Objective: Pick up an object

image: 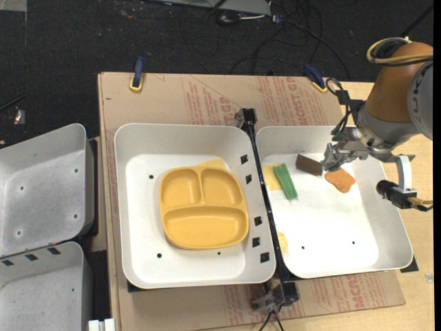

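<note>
1. An orange lump (340,180), rounded and soft-looking, lies on the floor of the right bin (344,243), in the upper right part of that bin.
2. The gripper (336,156) hangs just above and to the upper left of the orange lump, close to it or touching its top edge. I cannot tell whether the fingers are spread or closed, and nothing can be seen held between them.
3. A dark brown block (309,164) sits just left of the orange lump, near the gripper's tip. Whether it touches the gripper cannot be made out.
4. Further left of the orange lump, a green bar (285,181) lies on a slant, overlapping a pale yellow piece (272,178) that rests against the bin's left wall.
5. Well below and left of the orange lump, a small yellow scrap (282,241) sits at the right bin's left edge, by the divider.
6. The arm (400,92), with its orange band, comes in from above and to the right of the orange lump. A black fitting on a white bracket (396,192) sticks out to the lump's right.
7. Far left of the orange lump, across the black divider (256,178), the left bin (138,185) holds a yellow compartment tray (203,209), lying flat near its middle.
8. Both bins rest on a brown board (179,92) held by blue-and-yellow clamps (137,74) at its far edge.
</note>
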